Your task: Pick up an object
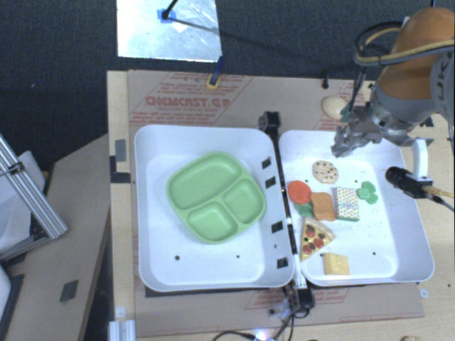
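The gripper hung over the right bin; whether it was parted or closed could not be told. A cookie lay just below-left of it.

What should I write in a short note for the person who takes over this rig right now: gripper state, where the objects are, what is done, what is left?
Gripper: above the far edge of the right bin, nothing visibly held.
Objects, all lying in the right bin: cookie, tomato slice, toast piece, patterned block, green broccoli piece, pizza slice, cheese wedge.
Left bin: holds the green divided plate.
Done: no pick yet.
Left: descend on one object, likely the cookie as it lies nearest, grasp and lift it.
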{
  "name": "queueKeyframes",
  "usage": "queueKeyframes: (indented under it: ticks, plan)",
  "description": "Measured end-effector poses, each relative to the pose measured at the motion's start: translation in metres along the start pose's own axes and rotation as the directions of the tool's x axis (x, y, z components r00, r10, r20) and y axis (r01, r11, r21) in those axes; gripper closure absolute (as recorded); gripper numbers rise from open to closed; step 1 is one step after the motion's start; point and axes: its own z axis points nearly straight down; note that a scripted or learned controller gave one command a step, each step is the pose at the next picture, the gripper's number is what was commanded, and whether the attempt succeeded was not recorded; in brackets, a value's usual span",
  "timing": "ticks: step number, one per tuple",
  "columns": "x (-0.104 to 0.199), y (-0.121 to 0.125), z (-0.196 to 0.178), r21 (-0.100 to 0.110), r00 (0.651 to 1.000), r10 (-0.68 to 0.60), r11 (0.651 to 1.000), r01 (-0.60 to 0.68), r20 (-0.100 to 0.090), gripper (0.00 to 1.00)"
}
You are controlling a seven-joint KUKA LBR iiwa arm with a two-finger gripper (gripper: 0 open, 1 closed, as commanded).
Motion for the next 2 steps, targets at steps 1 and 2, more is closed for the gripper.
queueKeyframes:
  ticks: [1,2]
  plan:
    - [0.045,-0.023,0.002,0.002,1.000,0.000,1.000,0.000,-0.001,1.00]
    - [0.082,-0.058,-0.004,0.003,1.000,0.000,1.000,0.000,-0.001,1.00]
